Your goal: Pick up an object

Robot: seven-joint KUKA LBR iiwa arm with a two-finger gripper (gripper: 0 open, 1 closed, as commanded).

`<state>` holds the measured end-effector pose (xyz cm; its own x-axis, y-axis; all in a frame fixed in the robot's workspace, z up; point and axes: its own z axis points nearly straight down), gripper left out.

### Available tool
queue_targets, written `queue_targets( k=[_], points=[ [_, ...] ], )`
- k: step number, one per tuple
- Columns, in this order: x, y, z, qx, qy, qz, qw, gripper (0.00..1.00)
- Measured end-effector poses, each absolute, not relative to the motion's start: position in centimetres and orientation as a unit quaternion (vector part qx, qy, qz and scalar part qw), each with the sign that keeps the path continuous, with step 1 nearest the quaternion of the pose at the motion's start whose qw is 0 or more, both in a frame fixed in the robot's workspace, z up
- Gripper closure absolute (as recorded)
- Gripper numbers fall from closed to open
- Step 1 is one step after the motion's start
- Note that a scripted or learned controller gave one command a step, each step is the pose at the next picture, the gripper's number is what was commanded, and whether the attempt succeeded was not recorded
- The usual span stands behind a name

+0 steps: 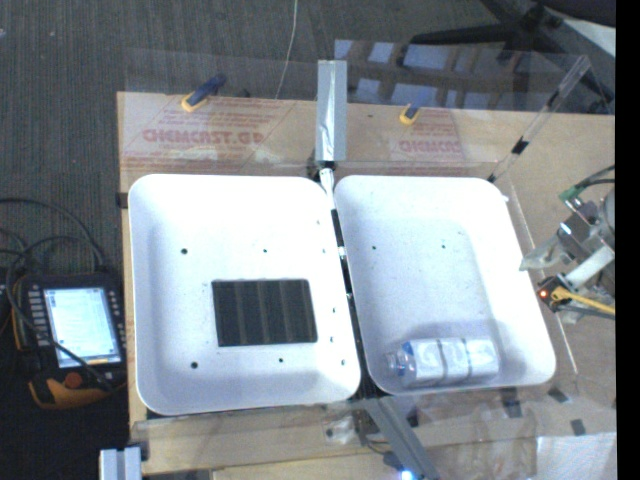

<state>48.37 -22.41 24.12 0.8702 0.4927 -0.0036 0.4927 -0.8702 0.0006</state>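
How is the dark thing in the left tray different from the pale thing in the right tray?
The dark ribbed panel is flat and rectangular; the clear plastic bottle is rounded and see-through. The panel lies mid-floor in the left bin; the bottle lies on its side against the near wall of the right bin. Both lie untouched.

The left bin [160, 218] holds a dark ribbed rectangular panel [264, 311] lying flat near its front edge. The right bin [430, 218] holds a clear plastic bottle [445, 359] lying on its side along the front edge, toward the front right corner.
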Motion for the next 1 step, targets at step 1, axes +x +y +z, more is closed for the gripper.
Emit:
queue_targets(
  k=[1],
  points=[
    [52.40, -14.37, 9.15, 0.976, 0.216, 0.0062, 0.003, 0.00]
  ],
)
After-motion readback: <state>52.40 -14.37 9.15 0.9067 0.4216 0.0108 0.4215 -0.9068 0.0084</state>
